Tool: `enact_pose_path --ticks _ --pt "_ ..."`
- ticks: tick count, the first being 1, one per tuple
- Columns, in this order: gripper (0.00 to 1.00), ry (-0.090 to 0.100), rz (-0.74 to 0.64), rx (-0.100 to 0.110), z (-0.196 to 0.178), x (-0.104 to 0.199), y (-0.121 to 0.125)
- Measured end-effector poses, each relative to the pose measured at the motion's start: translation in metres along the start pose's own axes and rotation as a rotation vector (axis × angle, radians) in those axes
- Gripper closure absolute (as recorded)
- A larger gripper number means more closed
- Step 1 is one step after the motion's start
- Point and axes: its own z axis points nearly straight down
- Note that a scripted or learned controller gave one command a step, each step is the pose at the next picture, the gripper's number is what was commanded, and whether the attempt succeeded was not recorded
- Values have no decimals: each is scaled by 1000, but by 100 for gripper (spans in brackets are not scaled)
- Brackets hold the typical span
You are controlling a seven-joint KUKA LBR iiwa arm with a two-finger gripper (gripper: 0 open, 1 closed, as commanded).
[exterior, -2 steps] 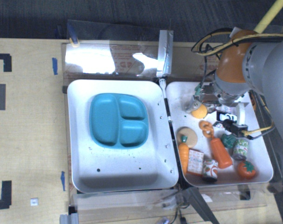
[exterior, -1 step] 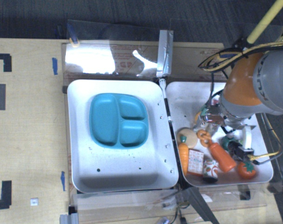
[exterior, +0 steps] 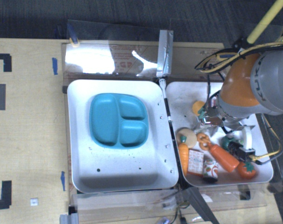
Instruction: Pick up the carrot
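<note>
Arm hanging over the right bin, carrot lying loose

A blue divided tray (exterior: 118, 120) is sitting in the left bin (exterior: 78, 139); right of it, the carrot (exterior: 183, 157) is lying at the right bin's (exterior: 181, 94) left wall, while the pincer (exterior: 222, 125) is hovering further right over an orange bottle (exterior: 222, 156), its opening impossible to tell.
</note>
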Motion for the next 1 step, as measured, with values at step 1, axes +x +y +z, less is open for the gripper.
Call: enact_pose_path --ticks 1 --pt "0 1 -1 1 1 1 0"
